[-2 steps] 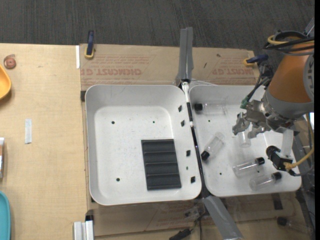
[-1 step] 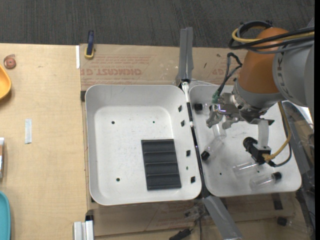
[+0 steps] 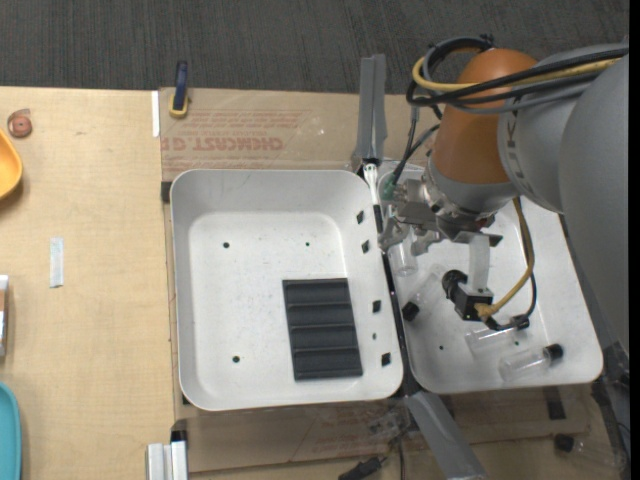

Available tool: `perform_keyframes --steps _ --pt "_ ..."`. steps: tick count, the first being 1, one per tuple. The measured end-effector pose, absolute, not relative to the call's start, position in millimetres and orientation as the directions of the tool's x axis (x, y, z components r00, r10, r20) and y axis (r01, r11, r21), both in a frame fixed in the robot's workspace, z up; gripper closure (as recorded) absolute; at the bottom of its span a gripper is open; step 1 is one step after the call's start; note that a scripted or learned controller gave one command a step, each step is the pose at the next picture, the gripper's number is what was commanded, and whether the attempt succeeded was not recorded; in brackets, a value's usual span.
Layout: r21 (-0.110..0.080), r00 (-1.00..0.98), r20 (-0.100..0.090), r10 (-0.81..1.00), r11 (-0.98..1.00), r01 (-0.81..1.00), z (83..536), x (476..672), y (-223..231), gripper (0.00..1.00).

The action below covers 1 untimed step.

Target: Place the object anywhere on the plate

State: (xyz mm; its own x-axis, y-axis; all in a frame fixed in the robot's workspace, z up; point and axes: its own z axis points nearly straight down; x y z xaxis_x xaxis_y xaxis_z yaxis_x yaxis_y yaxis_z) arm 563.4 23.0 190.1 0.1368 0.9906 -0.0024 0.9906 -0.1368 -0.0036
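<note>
Looking early, mate: your claw (image 3: pixel 400 236) hovers at 9 o'clock in the right bin (image 3: pixel 575 268), grip unclear, nothing on the plate (image 3: pixel 322 330).

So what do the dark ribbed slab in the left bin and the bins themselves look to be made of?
The ribbed slab looks like matte dark grey plastic or rubber: no glare, four moulded ridges. The left bin and right bin look like smooth white moulded plastic, with rounded corners and a faint sheen, lightly speckled.

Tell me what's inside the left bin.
One thing lies inside the left bin: a dark ribbed rectangular plate, flat on the floor toward its lower right. The rest of the floor shows bare white with a few small dark dots. Whatever is beneath the plate is covered.
</note>
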Motion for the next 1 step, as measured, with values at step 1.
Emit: perform_keyframes --steps 1 --pt "-0.004 0.286 -0.004 0.958 -0.286 0.958 189.9 583.3 81.6 1.0"
